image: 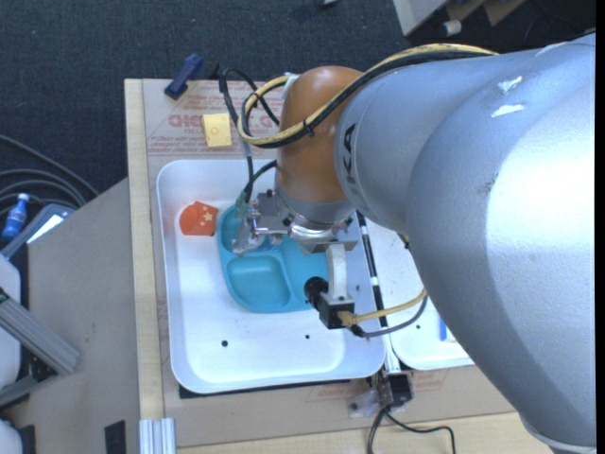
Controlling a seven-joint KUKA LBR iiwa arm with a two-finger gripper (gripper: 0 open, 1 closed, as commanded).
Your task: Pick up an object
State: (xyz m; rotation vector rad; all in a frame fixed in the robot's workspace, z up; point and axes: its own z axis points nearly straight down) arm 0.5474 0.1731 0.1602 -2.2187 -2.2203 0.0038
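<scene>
A teal divided plastic tray [260,282] lies in the left white bin [198,348], near its middle. Beside it, toward the bin's left wall, sits a small orange-red object [198,218]. My gripper [250,227] hangs low over the tray's upper left corner, its metal fingers down at the tray's rim. The orange band and wrist above it hide the tray's upper part, and nothing is seen held between the fingers.
The grey arm covers most of the right bin [430,353]. A yellow block [217,130] and a blue item [183,76] lie on the bench board behind the left bin. Cables hang from the wrist along the bins' divider.
</scene>
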